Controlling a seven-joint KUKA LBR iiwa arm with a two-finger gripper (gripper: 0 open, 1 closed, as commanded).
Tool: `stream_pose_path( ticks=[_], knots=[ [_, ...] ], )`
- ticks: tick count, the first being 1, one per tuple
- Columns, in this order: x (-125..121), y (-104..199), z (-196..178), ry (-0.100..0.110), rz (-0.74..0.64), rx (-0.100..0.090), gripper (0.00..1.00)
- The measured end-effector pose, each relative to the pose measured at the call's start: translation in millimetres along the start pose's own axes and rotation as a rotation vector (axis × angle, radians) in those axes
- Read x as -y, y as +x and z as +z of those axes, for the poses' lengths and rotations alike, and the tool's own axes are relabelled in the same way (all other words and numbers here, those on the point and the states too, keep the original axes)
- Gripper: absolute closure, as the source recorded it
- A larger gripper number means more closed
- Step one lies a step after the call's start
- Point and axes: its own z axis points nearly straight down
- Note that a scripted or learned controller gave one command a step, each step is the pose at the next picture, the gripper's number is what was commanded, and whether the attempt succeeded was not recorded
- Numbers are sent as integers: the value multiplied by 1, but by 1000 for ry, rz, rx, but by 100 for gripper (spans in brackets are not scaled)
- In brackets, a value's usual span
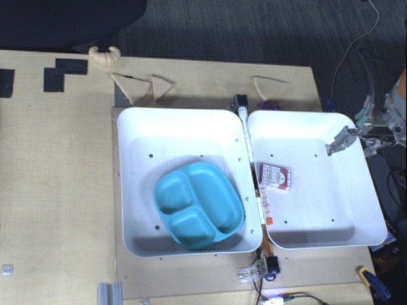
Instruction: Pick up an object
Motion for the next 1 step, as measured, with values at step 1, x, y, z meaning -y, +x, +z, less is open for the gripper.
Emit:
stream_pose_path(
  ticks=[1],
  knots=[
    [45, 3, 138, 4, 3, -1, 0]
  ],
)
